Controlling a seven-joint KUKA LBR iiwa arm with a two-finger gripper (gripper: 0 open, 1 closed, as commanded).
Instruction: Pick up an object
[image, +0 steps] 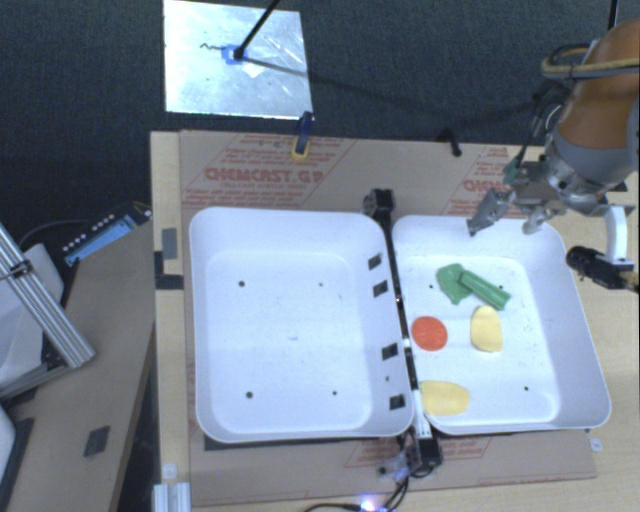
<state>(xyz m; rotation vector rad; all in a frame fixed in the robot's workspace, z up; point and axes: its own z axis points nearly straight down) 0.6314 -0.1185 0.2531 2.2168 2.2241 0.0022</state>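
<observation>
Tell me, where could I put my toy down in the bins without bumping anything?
The left bin has bare floor from wall to wall. In the right bin, the green piece, red disc and two yellow pieces crowd the left-middle; the near-right corner is bare.

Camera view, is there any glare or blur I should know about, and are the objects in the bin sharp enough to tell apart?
Camera view: glare on the shiny sheet at top; the claw looks slightly soft; in the right bin, the green piece, red disc and two yellow pieces read clearly, shadows faint.
</observation>
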